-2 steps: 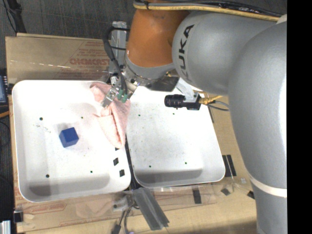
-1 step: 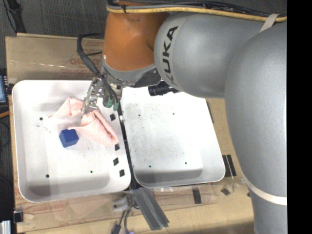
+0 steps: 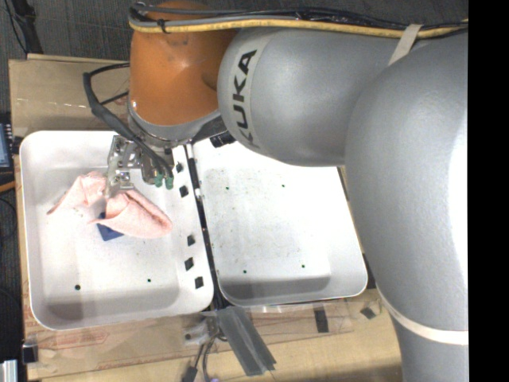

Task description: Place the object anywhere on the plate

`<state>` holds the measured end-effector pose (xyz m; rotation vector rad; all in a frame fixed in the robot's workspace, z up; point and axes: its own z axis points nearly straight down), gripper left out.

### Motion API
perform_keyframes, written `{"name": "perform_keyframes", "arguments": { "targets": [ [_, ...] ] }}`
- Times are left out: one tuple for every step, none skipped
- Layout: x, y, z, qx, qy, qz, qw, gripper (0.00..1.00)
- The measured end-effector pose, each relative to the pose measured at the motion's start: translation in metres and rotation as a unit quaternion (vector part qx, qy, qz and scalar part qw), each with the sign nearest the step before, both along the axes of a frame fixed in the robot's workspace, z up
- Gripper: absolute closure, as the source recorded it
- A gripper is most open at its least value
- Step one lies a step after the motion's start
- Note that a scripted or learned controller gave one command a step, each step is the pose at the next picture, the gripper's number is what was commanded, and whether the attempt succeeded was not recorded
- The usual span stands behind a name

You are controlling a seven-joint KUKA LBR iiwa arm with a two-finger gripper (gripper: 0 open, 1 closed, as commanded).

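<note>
The pincer [image 3: 119, 183] is hanging over the left bin [image 3: 48, 293] near its far rim, apparently pinching the pink cloth [image 3: 131, 213] lying crumpled directly beneath it, while open floor is stretching toward the near wall.

The grey arm [image 3: 342, 94] with its orange band [image 3: 171, 62] reaches in from the right, across the far side of the two white bins on the desk [image 3: 48, 82]. Its claw [image 3: 119, 183] is down in the left bin [image 3: 48, 293], touching a crumpled pink cloth [image 3: 131, 213] that lies in the far half. A small blue piece [image 3: 109, 231] shows just under the cloth's near edge. The right bin [image 3: 270, 237] has dark specks across its floor.
</note>
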<state>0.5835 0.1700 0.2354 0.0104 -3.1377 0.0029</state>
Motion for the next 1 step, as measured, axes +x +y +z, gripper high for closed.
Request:
{"name": "perform_keyframes", "arguments": {
  "targets": [
    [0.0003, -0.0003, 0.0004, 0.0, 0.0, 0.0, 1.0, 0.0]
  ]
}}
